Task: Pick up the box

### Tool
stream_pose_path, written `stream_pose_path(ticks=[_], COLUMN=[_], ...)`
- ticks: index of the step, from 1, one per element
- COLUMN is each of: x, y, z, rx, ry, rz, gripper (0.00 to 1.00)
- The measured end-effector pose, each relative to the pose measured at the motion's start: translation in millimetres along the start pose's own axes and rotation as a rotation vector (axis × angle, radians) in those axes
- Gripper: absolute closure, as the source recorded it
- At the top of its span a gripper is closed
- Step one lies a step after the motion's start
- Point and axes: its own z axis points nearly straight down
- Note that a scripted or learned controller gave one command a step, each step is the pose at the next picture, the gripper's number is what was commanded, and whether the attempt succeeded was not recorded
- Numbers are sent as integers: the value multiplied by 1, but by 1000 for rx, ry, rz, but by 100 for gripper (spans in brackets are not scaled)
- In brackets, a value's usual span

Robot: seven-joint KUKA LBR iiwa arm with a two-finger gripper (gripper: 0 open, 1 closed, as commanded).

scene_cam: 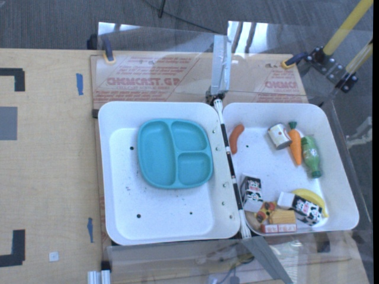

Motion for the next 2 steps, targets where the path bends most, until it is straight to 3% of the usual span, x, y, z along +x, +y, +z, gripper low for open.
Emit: stream_pose_path(ticks=[1,2], x=[0,71], y=[2,49], z=[-7,-103], rx=[2,-1], ry=[-3,-1], rz=[-3,-85], gripper=[100,100])
